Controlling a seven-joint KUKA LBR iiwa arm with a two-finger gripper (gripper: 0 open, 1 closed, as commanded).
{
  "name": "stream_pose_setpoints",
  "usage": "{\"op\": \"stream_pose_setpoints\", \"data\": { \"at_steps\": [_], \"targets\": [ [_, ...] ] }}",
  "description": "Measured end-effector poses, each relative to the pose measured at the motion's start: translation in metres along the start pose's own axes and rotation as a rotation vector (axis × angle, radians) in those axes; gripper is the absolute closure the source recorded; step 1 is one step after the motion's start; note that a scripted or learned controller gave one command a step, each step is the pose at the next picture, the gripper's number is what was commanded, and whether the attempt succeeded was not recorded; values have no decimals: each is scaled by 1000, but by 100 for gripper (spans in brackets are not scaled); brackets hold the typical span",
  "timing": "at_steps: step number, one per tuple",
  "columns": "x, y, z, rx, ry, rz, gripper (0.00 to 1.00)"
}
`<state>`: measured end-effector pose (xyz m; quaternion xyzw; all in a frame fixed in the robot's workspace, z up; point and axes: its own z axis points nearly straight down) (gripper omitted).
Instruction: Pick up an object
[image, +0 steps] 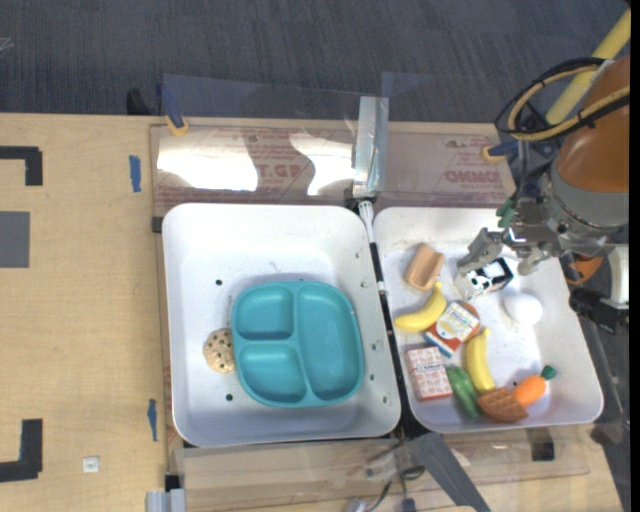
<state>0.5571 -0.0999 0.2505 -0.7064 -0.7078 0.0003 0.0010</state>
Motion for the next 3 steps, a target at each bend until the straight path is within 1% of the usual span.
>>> {"op": "stream_pose_setpoints", "data": {
  "at_steps": [1, 2, 3],
  "targets": [
    [20, 63, 69, 2, -1, -138, 0],
    [1, 91, 152, 1, 0, -427, 0],
    [1, 95, 136, -11, -4, -426, 100]
  ]
}}
